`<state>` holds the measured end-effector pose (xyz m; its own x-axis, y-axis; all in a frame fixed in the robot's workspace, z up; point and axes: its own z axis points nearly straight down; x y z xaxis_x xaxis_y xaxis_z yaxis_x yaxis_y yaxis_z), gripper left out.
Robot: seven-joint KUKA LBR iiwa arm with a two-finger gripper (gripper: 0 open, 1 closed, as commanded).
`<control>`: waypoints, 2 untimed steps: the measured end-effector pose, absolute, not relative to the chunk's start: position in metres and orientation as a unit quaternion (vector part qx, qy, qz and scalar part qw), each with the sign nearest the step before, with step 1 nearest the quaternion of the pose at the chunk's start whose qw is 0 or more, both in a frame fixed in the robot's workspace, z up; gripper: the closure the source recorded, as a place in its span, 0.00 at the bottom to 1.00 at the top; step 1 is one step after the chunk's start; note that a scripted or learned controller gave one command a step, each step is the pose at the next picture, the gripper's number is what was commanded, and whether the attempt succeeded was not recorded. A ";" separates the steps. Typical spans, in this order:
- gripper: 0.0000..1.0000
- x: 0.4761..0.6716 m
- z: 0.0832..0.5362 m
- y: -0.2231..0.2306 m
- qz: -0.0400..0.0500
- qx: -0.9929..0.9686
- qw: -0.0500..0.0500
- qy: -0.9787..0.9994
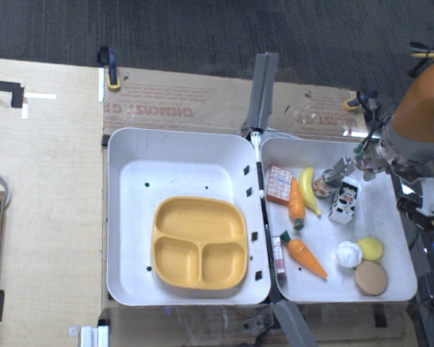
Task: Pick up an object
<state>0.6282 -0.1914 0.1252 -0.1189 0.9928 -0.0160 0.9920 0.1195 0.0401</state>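
End effector point(343, 169) low in right bin point(403, 239), near back wall, over a small jar-like item point(323, 184); finger spread impossible to tell. Just beside: milk carton point(344, 201), banana point(309, 190), two carrots point(297, 200), pink box point(278, 184). Left bin point(127, 200) holding yellow divided plate point(199, 242).

Left of the jaws, an orange divided plastic plate point(199, 243) lies in the left white bin point(119, 222); a small milk carton point(344, 201) stands just below them.
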 end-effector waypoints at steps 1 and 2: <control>0.00 0.647 0.125 -0.207 0.012 0.626 0.026 0.780; 0.00 0.660 0.142 -0.222 -0.001 0.585 0.000 0.811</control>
<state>0.6600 -0.2219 0.1420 -0.3150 0.9491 -0.0013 0.9491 0.3150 -0.0009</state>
